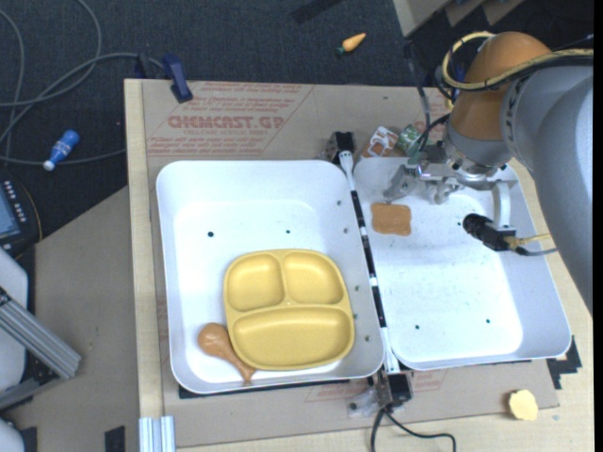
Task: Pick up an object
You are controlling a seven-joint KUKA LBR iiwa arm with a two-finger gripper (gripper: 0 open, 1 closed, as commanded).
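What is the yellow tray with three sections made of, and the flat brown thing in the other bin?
The yellow three-section tray looks like moulded plastic: smooth, evenly coloured, slightly glossy. The flat brown square piece looks matte, maybe foam or soft plastic; hard to tell.

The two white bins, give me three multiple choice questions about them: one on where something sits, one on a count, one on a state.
1. Where does the yellow divided plate lie?
A. left bin
B. right bin
C. on the cardboard

2. How many compartments does the plate have?
A. two
B. three
C. five

3. How does the tan toast-like piece in the right bin stand to the gripper?
A. lifted between the fingers
B. lying on the bin floor beside it
C. hanging outside the bin

Answers: 1 A, it fills the near part of the left bin. 2 B, two small above one large. 3 B, it rests flat, left of the gripper.
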